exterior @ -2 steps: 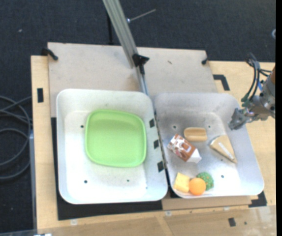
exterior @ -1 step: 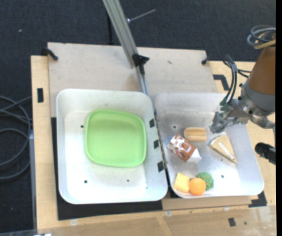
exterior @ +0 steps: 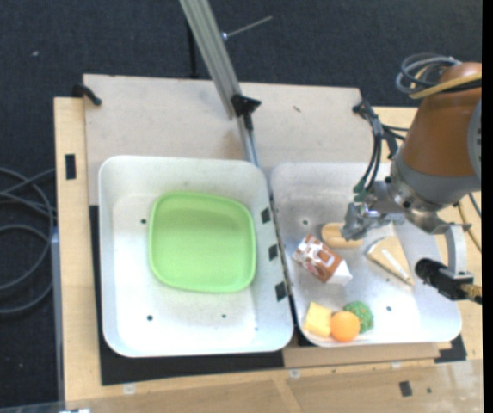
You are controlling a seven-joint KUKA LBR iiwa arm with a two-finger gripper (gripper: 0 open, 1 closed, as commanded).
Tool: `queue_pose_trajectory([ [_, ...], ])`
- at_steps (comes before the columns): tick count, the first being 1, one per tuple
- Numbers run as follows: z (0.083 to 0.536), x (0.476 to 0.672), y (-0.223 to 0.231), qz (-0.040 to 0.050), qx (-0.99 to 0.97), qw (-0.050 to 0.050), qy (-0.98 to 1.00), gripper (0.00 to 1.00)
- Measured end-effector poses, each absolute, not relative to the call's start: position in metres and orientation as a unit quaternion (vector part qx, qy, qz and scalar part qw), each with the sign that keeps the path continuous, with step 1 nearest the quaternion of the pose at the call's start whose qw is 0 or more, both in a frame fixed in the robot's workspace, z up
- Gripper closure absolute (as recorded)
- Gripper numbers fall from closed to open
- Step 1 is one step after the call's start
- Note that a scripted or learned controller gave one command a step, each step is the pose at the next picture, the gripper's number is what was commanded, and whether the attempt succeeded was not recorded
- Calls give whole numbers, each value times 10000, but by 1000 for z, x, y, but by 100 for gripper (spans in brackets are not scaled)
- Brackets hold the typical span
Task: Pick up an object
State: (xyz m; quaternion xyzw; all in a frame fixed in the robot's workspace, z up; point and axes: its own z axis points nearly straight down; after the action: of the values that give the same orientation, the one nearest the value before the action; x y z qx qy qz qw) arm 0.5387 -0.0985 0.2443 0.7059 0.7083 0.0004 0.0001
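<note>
My gripper [exterior: 355, 224] hangs low in the right bin [exterior: 315, 188], right over a pale tan rounded piece [exterior: 338, 235]; its fingertips are hidden against that piece. Just left and below lies a red-and-white carton [exterior: 319, 260]. A pale wedge-shaped piece [exterior: 387, 257] lies to the right of the gripper. Near the bin's front edge sit a yellow block [exterior: 318, 320], an orange ball [exterior: 344, 326] and a green bumpy item [exterior: 361, 314].
The left bin [exterior: 117, 231] holds a green square plate [exterior: 203, 241]. A metal pole [exterior: 216, 54] slants up from the divider between the bins. The arm's orange and grey body [exterior: 440, 144] looms over the right bin's far right side.
</note>
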Motion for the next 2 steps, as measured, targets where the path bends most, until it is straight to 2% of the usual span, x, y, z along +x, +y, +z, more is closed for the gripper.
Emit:
queue_pose_trajectory([
  [2,260,533,9,9,7057,0,7085,100],
])
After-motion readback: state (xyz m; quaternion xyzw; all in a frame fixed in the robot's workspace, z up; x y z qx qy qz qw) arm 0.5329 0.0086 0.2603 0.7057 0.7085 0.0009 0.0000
